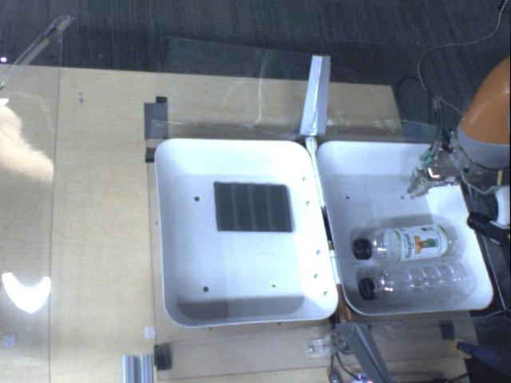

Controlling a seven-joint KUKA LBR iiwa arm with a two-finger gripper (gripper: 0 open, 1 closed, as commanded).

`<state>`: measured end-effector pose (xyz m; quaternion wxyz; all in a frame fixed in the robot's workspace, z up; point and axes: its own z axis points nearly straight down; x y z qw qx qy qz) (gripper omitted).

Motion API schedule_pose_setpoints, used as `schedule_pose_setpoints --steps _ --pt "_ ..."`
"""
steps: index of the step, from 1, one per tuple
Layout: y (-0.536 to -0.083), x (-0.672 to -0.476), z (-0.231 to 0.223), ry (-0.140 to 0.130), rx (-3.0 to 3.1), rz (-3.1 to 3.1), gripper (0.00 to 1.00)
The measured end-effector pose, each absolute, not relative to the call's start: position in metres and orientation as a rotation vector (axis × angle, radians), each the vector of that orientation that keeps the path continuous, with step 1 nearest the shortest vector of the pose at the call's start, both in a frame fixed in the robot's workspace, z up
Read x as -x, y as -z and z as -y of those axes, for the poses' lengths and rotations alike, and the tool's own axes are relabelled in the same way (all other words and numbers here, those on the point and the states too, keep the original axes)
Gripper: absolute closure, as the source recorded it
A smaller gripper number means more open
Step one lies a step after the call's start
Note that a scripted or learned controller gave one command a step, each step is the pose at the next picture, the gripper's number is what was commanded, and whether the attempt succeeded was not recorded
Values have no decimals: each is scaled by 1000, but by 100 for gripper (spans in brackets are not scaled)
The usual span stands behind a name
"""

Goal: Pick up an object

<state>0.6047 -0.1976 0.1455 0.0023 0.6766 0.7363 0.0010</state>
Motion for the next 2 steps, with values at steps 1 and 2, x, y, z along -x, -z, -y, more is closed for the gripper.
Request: schedule_pose_setpoints --steps 1,2 --pt "-157 -639 204 -6 -2306 -2122 100" --pt "-157 -639 204 -5 -2306 -2123 0"
